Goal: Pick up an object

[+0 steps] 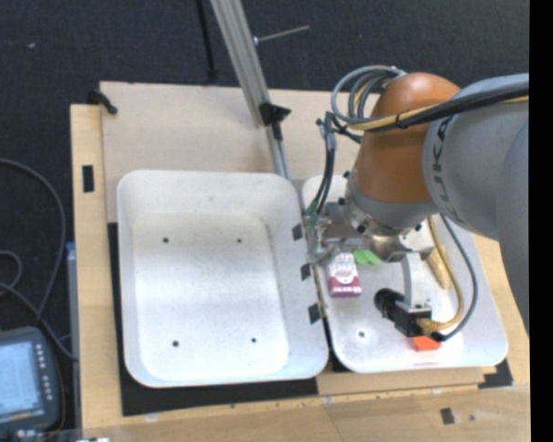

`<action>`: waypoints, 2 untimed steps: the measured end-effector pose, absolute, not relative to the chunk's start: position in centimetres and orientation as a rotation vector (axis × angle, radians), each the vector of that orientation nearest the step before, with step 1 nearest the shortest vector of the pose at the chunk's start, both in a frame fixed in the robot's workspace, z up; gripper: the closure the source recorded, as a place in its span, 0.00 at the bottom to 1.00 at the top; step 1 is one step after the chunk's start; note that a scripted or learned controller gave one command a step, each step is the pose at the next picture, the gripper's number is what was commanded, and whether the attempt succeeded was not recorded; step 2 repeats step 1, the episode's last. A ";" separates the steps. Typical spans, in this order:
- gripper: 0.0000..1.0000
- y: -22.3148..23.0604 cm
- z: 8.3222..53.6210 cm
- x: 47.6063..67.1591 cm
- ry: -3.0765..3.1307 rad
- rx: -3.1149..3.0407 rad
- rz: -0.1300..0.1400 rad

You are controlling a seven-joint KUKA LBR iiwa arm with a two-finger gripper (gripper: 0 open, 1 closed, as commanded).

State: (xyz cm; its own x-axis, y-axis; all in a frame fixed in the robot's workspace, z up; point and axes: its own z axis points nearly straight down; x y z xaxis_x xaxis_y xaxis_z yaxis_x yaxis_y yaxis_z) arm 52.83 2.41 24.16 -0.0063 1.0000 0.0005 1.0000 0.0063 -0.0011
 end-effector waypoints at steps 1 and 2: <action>1.00 8.3 23.4 53.8 -2.230 -2.213 -0.002; 1.00 8.3 23.4 53.8 -2.230 -2.213 -0.002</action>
